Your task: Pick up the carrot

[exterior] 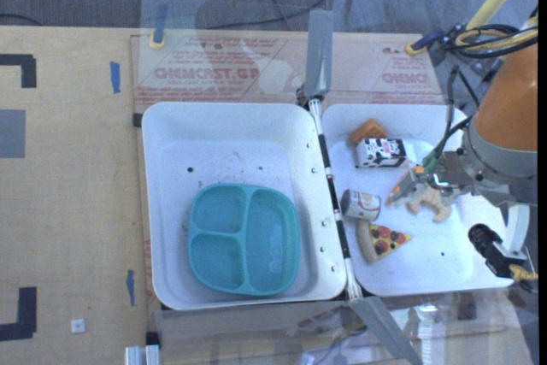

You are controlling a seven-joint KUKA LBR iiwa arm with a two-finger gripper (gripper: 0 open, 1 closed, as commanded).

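In the camera view, the approach step is judged to be in hand: the claw [430,178] is seen low over the right bin [444,269], just beside the carrot [400,188], which lies on the bin floor touching a tan toy animal [430,201]. Whether the claw is open or closed cannot be told. A descent centred on the carrot alone, clear of the animal, is called for next.

Two white bins are counted. In the left bin [171,141], one teal divided plate [244,239] is held. In the right are counted one carrot, one toy animal, one pizza slice [382,240], one small can [361,204], one cow-patterned carton [380,152] and one orange wedge [368,131].
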